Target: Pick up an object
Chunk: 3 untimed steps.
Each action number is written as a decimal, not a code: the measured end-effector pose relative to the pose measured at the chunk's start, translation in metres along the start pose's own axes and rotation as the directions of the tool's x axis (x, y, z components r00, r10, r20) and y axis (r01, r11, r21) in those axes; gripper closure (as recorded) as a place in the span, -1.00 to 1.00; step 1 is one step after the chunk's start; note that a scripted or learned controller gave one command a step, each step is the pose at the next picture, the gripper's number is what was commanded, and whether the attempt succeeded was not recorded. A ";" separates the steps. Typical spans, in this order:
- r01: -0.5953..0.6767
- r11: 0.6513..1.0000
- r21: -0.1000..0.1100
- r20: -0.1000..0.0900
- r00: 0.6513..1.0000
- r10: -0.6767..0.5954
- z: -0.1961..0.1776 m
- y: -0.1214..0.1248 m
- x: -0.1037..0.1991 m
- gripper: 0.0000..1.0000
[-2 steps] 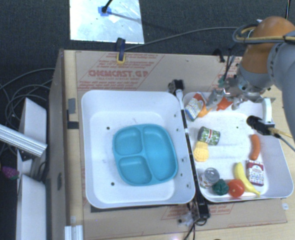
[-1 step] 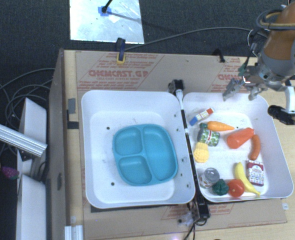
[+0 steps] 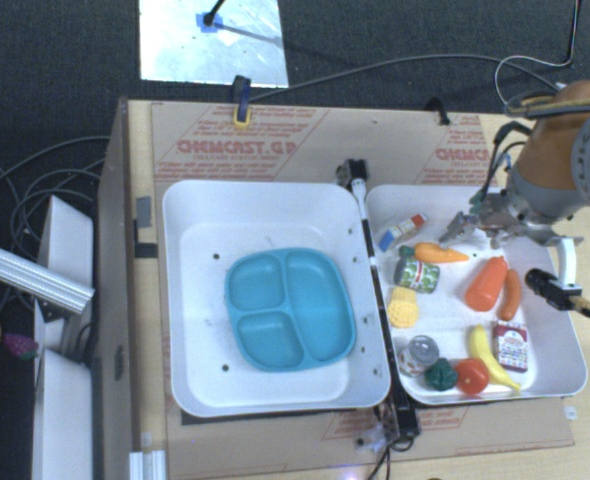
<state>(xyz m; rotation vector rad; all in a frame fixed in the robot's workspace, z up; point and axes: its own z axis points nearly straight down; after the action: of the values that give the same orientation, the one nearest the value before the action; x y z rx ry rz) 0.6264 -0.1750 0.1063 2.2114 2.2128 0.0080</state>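
Fingers (image 3: pixel 472 224) spread apart, empty, hovering just above the carrot (image 3: pixel 441 254) in the right bin (image 3: pixel 575 368). Looks like light, stiff, slick plastic; take it across the thick middle.

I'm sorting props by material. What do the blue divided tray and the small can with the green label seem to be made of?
The blue divided plastic tray looks like moulded plastic, matte to semi-gloss: uniform colour, soft rounded compartment ridges. The small green-labelled can appears to have a paper or printed wrap; whether the body is metal or toy plastic cannot be told.
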 end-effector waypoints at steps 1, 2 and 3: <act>0.000 1.000 0.012 -0.005 1.000 0.000 0.021 -0.048 0.033 -1.00; 0.001 1.000 0.010 -0.004 1.000 -0.001 -0.011 -0.058 0.004 -1.00; 0.000 1.000 0.012 -0.006 1.000 0.000 0.021 -0.117 0.016 -1.00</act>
<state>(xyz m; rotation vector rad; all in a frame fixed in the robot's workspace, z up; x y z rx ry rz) 0.5102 -0.1593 0.0842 2.2200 2.2224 0.0006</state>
